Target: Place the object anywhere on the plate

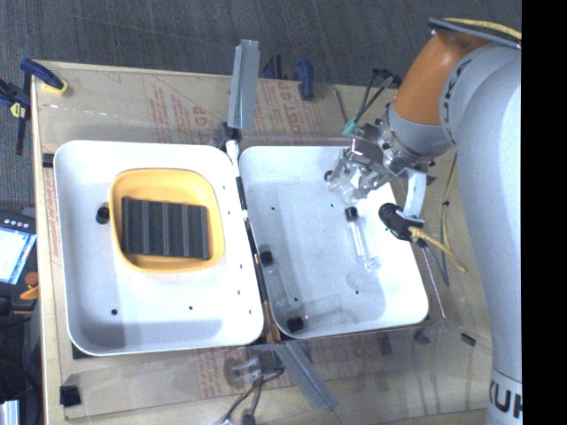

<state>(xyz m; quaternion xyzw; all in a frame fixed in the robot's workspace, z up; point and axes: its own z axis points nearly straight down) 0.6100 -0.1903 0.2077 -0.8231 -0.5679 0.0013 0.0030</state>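
A clear, tube-like object [362, 243] with a small black tip lies on the floor of the right bin [301, 246], toward its right side. My gripper [352, 178] hangs over the bin's upper right corner, just above the black end of the tube. From this angle I cannot make out whether it touches the tube. The yellow plate [133, 184] sits in the left bin [89, 308], well to the left of the gripper. A dark ridged block [166, 227] covers most of the plate's middle.
The raised rims of the two bins meet in a ridge [248, 237] between gripper and plate. A black fitting with a yellow cable [396, 220] hangs by the right bin's right wall. Clamps and brackets [244, 82] stand behind the bins.
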